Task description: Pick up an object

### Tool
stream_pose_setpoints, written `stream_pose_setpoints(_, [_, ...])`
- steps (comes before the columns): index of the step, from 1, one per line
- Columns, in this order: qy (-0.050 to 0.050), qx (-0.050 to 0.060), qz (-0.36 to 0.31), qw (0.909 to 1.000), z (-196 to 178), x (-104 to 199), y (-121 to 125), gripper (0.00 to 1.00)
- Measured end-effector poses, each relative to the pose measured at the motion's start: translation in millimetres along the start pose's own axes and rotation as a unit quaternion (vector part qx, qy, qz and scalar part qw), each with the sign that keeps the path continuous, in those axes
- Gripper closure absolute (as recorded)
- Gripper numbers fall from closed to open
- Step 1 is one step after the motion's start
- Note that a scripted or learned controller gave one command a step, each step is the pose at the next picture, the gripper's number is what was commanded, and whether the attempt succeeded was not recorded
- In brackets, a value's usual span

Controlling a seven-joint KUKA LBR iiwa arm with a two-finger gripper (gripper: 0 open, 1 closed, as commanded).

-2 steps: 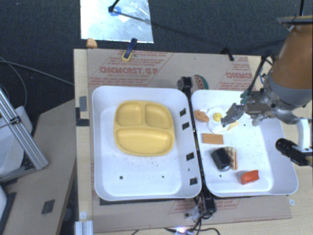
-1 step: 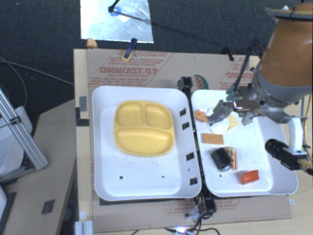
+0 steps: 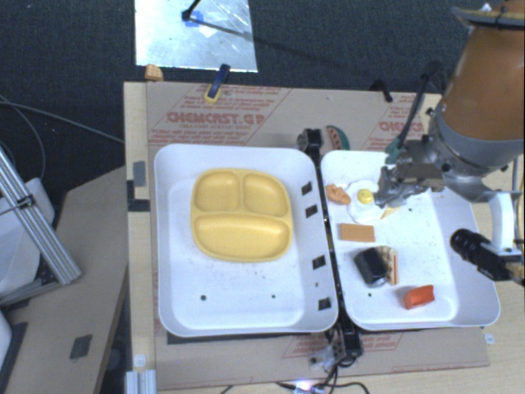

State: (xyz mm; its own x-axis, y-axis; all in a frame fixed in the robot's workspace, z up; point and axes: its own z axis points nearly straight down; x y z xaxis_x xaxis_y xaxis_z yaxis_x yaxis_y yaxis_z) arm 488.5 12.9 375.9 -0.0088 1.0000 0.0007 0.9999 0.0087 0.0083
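The right white bin (image 3: 459, 302) holds several small items. A white fried-egg toy with a yellow yolk (image 3: 362, 199) lies at the back, with an orange piece (image 3: 336, 193) to its left. A flat brown rectangle (image 3: 357, 233) lies in front of them. Nearer the front are a black object (image 3: 372, 265) with a tan piece (image 3: 393, 266) against it, and a red-orange block (image 3: 418, 296). My gripper (image 3: 389, 194) hangs low over the back of this bin, right at the egg toy's right edge. I cannot make out whether it touches the toy.
The left white bin (image 3: 176, 302) bears a yellow divided plate (image 3: 241, 216). A black cylinder (image 3: 480, 253) juts in over the right bin's right side. Behind the bins are cardboard, a small blue-and-yellow tool (image 3: 217, 83) and a shiny metal sheet (image 3: 195, 23).
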Motion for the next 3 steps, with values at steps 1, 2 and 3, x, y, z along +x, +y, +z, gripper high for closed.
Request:
stream_pose_setpoints(1, [0.0, 0.003, 0.002, 1.0, 18.2, 45.2, -1.1, 1.0])
stream_pose_setpoints(2, [0.0, 0.002, 0.002, 1.0, 18.1, 44.6, -1.1, 0.0])
stream_pose_setpoints(3, [0.0, 0.001, 0.0, 1.0, 7.3, 44.8, -0.2, 1.0])
